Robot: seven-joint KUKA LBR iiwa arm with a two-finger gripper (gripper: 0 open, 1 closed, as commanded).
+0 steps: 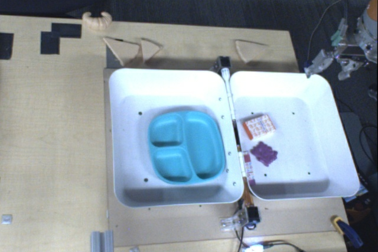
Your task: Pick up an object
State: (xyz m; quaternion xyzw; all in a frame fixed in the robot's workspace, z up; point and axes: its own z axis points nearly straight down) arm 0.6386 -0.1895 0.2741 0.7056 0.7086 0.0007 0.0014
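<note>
Smooth white plastic bins (pixel 283 186), glossy blue plastic tray (pixel 186 147), matt pale wooden bench (pixel 53 144), fuzzy purple clump (pixel 264 153).

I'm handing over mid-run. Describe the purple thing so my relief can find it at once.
Look in the right-hand white bin, near its left wall beside the divider between the two bins. Two small things lie there close together: the purple object is the lower one, nearer the camera. It is a dark, lumpy clump, unlike the flat orange-and-white printed packet just above it.
</note>
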